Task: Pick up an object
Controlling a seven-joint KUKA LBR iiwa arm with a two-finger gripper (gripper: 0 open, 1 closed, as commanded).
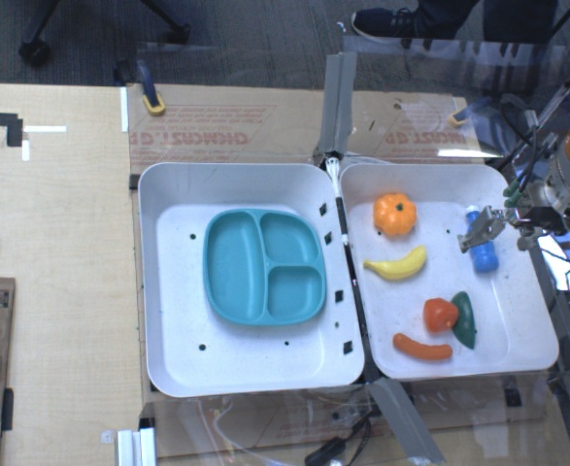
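Observation:
The right bin [518, 357] holds several toy foods. An orange pumpkin-like fruit [395, 215] lies at the back, with a yellow banana [398, 264] in front of it. Nearer the front are a red and green pepper [450, 316] and an orange carrot [422, 348]. A blue object [481, 246] lies near the bin's right wall. My gripper [514, 221] hangs at the bin's right side, right beside and slightly above the blue object. Whether it touches the blue object is unclear.
The left bin [168, 289] holds a teal divided plate [264, 265]. A grey divider post [338, 95] stands behind the seam between the bins. The arm and its cables [547, 134] crowd the right edge. A person's shoe [386, 22] is on the floor behind the bench.

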